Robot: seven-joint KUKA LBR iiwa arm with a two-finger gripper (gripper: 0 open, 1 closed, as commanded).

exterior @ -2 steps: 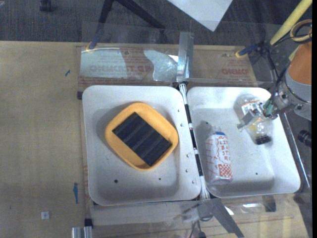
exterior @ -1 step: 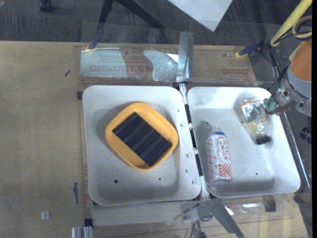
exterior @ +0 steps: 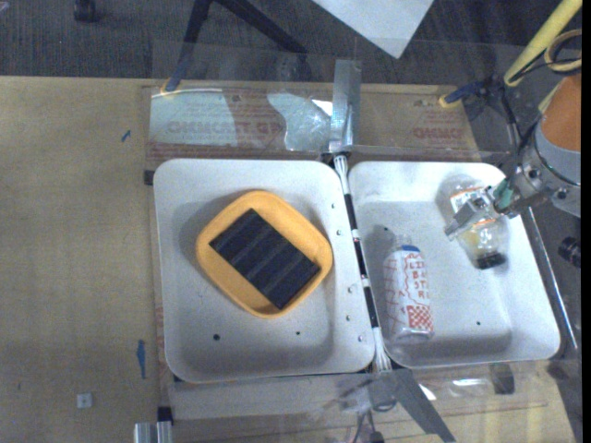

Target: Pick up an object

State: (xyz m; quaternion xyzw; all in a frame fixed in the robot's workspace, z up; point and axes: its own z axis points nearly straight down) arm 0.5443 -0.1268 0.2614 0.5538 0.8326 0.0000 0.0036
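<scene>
From my seat I see a wooden bench (exterior: 74, 247) carrying the two white bins (exterior: 185, 340). Behind them lies a clear plastic sheet (exterior: 240, 123) over red lettering I can't read, with an upright metal post (exterior: 345, 100) at the seam. Beyond the bench, dark carpet, an office chair base (exterior: 199, 7), and a white sheet (exterior: 369, 3).

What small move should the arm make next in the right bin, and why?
Probably a short descent straight onto the small clear bottle. The tool sits over the bottle's upper end in the right bin, but nothing shows between its fingers, so no hold is confirmed. The red-and-white tube lies apart, toward the divider, so it should not interfere.
</scene>
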